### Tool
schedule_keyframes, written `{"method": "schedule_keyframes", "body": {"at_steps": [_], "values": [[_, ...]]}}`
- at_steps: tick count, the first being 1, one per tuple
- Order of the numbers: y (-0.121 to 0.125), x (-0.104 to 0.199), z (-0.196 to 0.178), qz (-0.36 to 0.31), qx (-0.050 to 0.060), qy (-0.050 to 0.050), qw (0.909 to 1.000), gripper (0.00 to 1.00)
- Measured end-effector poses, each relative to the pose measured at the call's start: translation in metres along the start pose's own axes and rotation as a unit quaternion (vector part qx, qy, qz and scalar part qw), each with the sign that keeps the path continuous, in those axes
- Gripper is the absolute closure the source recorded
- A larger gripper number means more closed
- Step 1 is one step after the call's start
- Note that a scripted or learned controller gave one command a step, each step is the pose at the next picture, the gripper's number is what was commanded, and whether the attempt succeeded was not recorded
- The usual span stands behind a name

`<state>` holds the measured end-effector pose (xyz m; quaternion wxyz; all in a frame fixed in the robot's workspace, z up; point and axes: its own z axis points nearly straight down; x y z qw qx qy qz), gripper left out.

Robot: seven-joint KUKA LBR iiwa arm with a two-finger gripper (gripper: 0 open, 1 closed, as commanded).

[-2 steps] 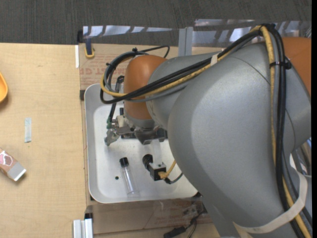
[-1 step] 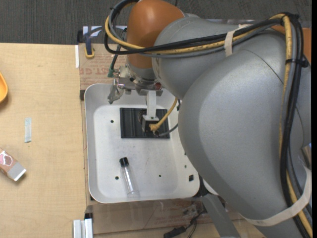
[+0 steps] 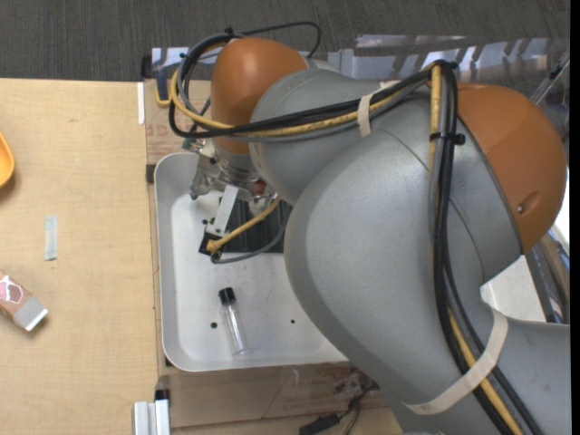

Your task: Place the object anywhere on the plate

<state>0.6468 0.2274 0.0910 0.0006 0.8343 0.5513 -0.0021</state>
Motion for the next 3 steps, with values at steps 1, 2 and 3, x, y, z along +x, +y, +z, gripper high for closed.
{"method": "schedule_keyframes", "body": {"at_steps": [1,2,3], "values": [[-0.001,-0.001,-0.008,-0.002,0.001,-0.003,1.0000,1.00],[-0.094,-0.041,0.001,-0.260,0.001,0.000,0.9655,1.00],[-0.094,-0.041,0.000,-0.261,0.000,0.000,0.9654,0.00]]}}
